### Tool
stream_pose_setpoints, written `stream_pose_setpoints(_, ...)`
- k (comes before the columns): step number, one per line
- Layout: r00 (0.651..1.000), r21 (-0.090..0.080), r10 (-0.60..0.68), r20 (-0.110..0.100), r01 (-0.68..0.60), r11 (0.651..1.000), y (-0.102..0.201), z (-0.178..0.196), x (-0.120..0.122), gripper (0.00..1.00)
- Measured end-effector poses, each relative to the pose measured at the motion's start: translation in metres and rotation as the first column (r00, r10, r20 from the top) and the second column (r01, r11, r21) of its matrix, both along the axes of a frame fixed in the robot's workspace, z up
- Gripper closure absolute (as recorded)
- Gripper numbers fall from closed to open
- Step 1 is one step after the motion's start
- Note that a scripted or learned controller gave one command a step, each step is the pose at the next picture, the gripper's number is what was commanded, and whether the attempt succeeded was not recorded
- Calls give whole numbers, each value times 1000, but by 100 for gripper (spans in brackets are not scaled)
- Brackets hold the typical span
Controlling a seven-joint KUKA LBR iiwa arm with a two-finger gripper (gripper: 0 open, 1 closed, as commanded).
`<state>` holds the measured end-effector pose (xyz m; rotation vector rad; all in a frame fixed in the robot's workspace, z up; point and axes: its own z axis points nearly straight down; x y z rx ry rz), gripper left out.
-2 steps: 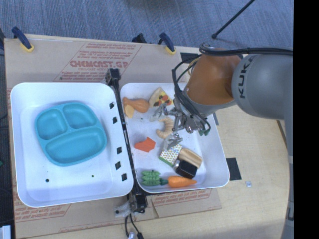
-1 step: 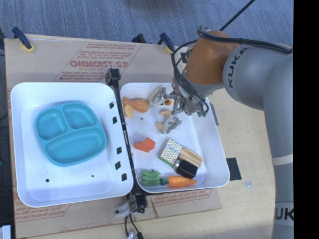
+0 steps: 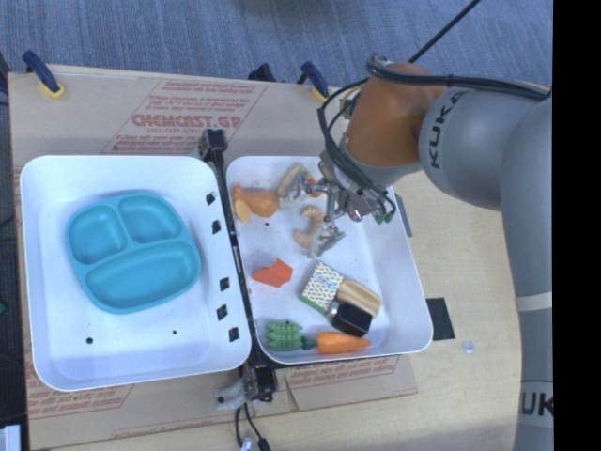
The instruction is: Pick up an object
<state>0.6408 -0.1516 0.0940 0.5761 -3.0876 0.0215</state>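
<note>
Camera view | hand [image 3: 331, 225] low in right bin [image 3: 406, 280] | tan pieces [image 3: 306, 222] partly hidden | grip unclear

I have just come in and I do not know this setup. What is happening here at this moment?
A grey robot arm reaches in from the right and holds its tool low over the right bin, near a small tan item. Nothing is visibly lifted yet. The same bin holds an orange piece, a carrot, a green toy and a checkered block. The left bin holds a blue divided plate.
</note>
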Motion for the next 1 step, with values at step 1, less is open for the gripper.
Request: stream_pose_setpoints(1, 995, 13, 101, 0, -101, 995, 49, -2, 16, 0)
